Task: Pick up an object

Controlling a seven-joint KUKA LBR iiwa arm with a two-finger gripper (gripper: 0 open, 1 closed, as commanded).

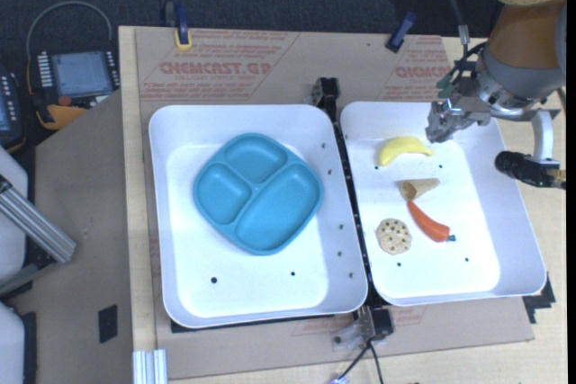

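Observation:
The right bin [504, 274] holds a yellow banana [402, 149] near its far side, a tan wedge-shaped piece [419, 188] below it, an orange carrot [428, 222] and a round speckled cookie [393, 236]. My gripper [439, 130] hangs over the far part of the right bin, just right of the banana's end and slightly above it. Nothing shows between the fingers, and they are too small and dark to read.
The left bin [180, 274] carries a blue divided plate [258, 192] at its middle. A black clamp [326, 91] sits at the far end of the seam between the bins. A black fitting [526, 168] juts over the right bin's right rim.

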